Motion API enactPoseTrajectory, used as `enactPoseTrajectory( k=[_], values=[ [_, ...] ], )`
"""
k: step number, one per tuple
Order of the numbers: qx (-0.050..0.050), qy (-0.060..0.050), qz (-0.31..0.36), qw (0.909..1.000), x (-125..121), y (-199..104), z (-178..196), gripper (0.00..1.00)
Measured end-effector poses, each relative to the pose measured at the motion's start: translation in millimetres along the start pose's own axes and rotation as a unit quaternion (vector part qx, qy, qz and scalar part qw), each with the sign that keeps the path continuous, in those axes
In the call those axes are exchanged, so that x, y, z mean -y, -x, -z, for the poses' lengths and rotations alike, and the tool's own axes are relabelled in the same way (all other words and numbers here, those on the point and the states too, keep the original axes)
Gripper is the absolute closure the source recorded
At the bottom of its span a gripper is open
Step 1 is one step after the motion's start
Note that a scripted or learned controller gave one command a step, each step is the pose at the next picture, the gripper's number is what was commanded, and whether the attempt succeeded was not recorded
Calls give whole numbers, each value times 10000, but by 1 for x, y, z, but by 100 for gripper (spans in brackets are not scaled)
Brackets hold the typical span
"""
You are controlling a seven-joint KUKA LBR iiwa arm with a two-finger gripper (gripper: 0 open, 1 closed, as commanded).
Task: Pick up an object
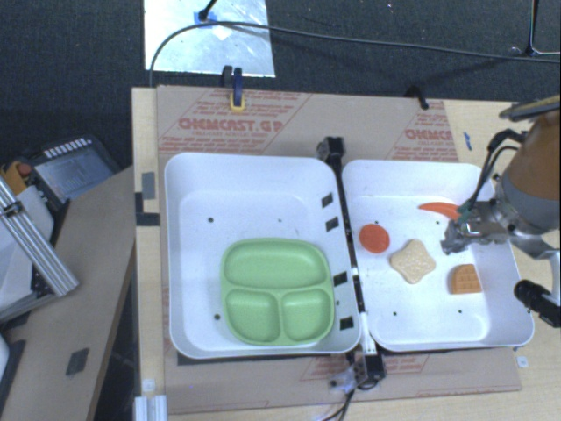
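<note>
Cardboard covered the bench under both bins, with dark carpet behind. My gripper [458, 235] hung low over the right bin [386, 182], right of frame centre. It was too blurry to tell how my jaws stood, though nothing seemed held. The nearest target was the waffle piece [465, 279], small, square, orange-brown, lying flat just below me. To do it well, I figured I'd centre over it and drop straight down, keeping clear of the tan cracker [412, 261] to its left.

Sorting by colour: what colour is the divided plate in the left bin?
Light green, seen in the camera view.
</note>
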State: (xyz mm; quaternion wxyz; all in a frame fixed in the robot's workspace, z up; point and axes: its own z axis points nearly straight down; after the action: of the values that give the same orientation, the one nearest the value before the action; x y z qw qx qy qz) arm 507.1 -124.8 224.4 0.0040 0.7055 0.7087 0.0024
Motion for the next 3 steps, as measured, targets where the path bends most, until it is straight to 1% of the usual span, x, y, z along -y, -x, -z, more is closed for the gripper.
enactPoseTrajectory(
  k=[1,2,3],
  values=[
    [-2,-6,1,10000,-2,1,52,100],
    [-13,-29,24,10000,-8,-49,49,100],
    [-18,-31,22,10000,-22,-92,48,100]
  ],
)
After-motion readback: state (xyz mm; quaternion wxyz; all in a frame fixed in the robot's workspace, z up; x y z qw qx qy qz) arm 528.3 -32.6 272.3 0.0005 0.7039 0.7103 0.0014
